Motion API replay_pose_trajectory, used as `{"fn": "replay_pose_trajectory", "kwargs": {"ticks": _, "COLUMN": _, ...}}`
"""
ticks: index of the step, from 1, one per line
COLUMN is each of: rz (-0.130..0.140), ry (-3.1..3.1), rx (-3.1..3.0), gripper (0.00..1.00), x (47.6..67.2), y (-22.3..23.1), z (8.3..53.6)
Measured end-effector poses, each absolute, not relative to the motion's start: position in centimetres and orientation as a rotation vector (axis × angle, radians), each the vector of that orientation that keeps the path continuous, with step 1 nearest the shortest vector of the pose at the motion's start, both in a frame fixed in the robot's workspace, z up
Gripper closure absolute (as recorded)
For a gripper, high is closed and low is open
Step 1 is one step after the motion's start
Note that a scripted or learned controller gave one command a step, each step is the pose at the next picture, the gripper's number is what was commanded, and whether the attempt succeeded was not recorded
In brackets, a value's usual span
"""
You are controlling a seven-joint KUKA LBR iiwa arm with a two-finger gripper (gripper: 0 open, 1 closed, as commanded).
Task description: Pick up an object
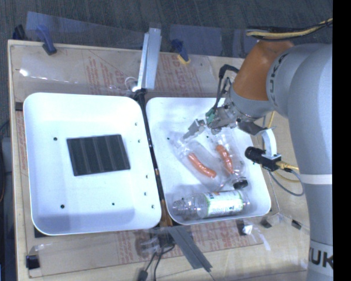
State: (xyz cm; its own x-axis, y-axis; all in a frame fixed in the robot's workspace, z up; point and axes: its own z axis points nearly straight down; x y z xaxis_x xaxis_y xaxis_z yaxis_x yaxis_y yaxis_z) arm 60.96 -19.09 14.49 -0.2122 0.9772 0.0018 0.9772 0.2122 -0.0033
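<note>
My gripper (200,126) hangs low over the upper middle of the right bin (163,113). Just below it lies a clear plastic bag (207,157) that holds two orange sticks, and the gripper's tip is at the bag's upper left corner. A clear plastic bottle (213,205) with a white and green label lies on its side along the bin's near wall. A small black thing (241,184) rests just above the bottle's right end. I see nothing held in the gripper.
In the middle of the left bin (46,110) lies a flat dark ribbed rectangle (98,154). A metal bar (148,57) stands behind the gap between the bins. The grey arm (298,98) covers the right bin's right side.
</note>
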Motion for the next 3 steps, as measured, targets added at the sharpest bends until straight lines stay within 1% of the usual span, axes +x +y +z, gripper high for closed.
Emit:
{"fn": "replay_pose_trajectory", "kwargs": {"ticks": 1, "rz": 0.003, "ry": -2.547, "rx": -1.836, "gripper": 0.00, "x": 57.7, "y": -17.0, "z": 22.3}}
{"fn": "replay_pose_trajectory", "kwargs": {"ticks": 2, "rz": 0.003, "ry": -2.503, "rx": -1.893, "gripper": 0.00, "x": 58.1, "y": -18.6, "z": 10.0}}
{"fn": "replay_pose_trajectory", "kwargs": {"ticks": 3, "rz": 0.007, "ry": -2.503, "rx": -1.885, "gripper": 1.00, "x": 58.2, "y": -18.5, "z": 10.7}}
